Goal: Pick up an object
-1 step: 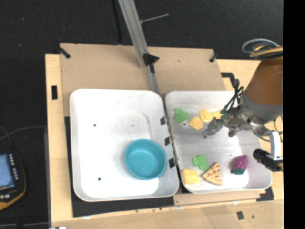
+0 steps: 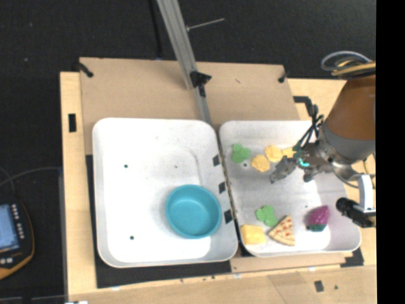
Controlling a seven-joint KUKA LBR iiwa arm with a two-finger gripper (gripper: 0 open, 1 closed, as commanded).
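Camera view, from above at a slant: we see two shallow white bins side by side; the left white bin (image 2: 126, 144) carries a round teal plastic bowl (image 2: 192, 211) near its lower right corner; the right white bin (image 2: 329, 242) carries the small toy items.

We count a green leafy toy piece (image 2: 240, 153), two small yellow lumps (image 2: 261, 163) (image 2: 273, 152) touching or nearly so, a second green piece (image 2: 266, 215), a yellow block (image 2: 253, 234), a toy pizza slice (image 2: 283, 231) and a purple toy fruit (image 2: 317, 217).

The two-finger gripper (image 2: 292, 166) hangs low over the right bin, just beside the yellow lumps; whether it is released or clenched we cannot tell, the tip being dark and small.

Progress, as we judge it: every toy lies on the bin floor and nothing reads as lifted; the approach looks made, with the grasp and the lift left to do; the yellow lumps seem the likeliest target.
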